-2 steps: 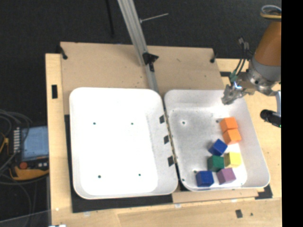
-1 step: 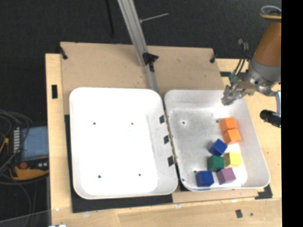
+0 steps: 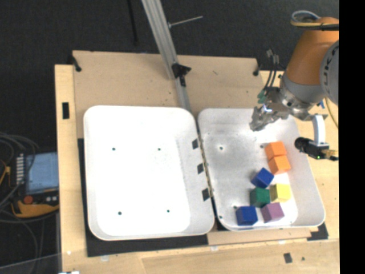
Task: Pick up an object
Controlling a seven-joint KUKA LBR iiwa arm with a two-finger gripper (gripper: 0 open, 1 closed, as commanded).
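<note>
Two shallow white plastic bins sit side by side on a tan wooden bench, touching along their inner edges: left bin, right bin. All blocks lie in the right bin, clustered in its near-right part. An orange cube is farthest back; just in front and left of it, a blue cube. A green cube sits in front of that, with a yellow cube beside it on the right. Nearest the front rim, a second blue cube lies left of a purple cube. The two-finger gripper hangs over the right bin's back part, behind the blocks and apart from them. A slanted metal pole rises behind the bins.
</note>
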